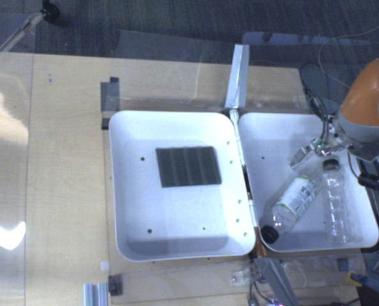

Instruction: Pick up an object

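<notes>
Over the right bin: approach step, nothing gripped yet.

Beside the left bin [122, 171], which carries a dark ribbed pad [188, 166] near its middle, sits the right bin [266, 139] on the counter [55, 171]; within that right bin lie two clear plastic bottles; labelled bottle [296, 198] aslant across the bin's middle with its dark cap [268, 234] toward the near-left corner; second clear bottle [334, 199] just beside it, along the bin's right side, cap end toward the far wall; end effector [318, 146] poised near the bin's far-right part, just past the second bottle's cap; cannot tell whether parted or closed; no bottle seen in its grip. Judged as pre-grasp positioning; next move calls for lining up across one bottle's body, descending, then closing; clear, round plastic likely to roll or slip.
</notes>
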`<state>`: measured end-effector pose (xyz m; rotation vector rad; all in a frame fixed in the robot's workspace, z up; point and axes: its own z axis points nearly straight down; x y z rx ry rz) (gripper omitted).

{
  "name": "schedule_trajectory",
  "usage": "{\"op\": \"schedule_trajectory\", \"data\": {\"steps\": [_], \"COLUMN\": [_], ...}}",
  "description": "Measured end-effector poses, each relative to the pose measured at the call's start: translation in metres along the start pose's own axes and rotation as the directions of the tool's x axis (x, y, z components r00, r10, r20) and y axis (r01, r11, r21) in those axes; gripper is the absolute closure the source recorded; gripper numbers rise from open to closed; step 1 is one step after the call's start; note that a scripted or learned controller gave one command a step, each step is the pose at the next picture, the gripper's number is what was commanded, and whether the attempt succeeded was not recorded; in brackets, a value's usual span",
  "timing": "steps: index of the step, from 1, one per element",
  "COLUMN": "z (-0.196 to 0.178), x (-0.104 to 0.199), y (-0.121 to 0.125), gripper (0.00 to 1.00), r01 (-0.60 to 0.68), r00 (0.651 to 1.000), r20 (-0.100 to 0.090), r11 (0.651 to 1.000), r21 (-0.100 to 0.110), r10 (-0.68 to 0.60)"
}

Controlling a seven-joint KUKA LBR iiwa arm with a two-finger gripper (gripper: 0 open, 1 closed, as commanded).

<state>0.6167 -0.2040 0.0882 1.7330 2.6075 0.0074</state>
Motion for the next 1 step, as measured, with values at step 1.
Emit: {"op": "schedule_trajectory", "data": {"steps": [1], "z": [-0.0022], "x": [0.0172], "y": [-0.0414], "gripper": [0.0], "r01": [0.169], "r00": [0.986], "r20": [0.002], "r11": [0.986], "r21": [-0.003], "r10": [-0.169]}}
